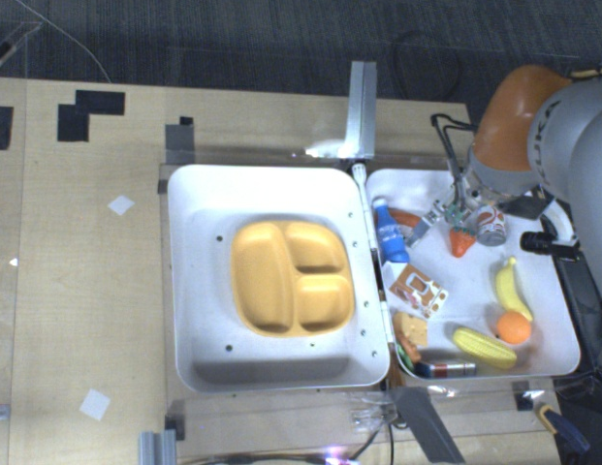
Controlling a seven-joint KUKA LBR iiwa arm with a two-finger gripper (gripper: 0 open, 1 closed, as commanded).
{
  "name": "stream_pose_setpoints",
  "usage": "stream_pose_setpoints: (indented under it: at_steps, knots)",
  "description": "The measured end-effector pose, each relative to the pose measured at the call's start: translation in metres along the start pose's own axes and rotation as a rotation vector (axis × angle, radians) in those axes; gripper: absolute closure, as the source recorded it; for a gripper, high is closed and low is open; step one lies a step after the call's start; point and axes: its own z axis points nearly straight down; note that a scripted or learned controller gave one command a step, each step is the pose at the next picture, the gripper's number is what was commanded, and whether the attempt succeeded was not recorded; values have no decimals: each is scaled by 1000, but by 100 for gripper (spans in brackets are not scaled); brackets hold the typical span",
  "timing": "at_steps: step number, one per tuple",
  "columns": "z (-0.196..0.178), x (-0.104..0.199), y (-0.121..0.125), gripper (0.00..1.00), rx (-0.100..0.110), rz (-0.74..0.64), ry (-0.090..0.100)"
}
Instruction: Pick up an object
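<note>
Pale wood tabletop (78, 289) carries two shallow white bins side by side, with dark carpet beyond its far edge. Left bin (199, 260) holds one yellow divided tray (291, 277) with three compartments, lying about in its middle. Right bin (562, 342) holds the clutter: one blue bottle (390, 235) against its left wall, one small orange carrot-like piece (461, 244), one yellow banana (510, 285), one orange ball (514, 328) touching the banana's lower end, one yellow corn-like piece (483, 346) just beside the ball, one orange-and-white patterned packet (418, 292), and one dark marker-like stick (446, 367) at the near wall. A tan item under the packet is partly covered and hard to name.

The arm's grey and orange body comes in from the right and is cut off by the frame edge. Its claw (459, 211) hangs low over the right bin's far part, just above the carrot-like piece and beside a small red-and-white can (491, 227). Cables and the wrist blur the fingertips, so whether the claw is open, closed or gripping anything cannot be told.
</note>
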Motion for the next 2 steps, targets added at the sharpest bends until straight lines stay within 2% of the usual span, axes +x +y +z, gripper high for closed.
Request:
stream_pose_setpoints:
  at_steps: [1,2]
  knots:
    - [0,8,23,0,10,145,-3]
    - [-15,8,28,100,-2,136,-12]
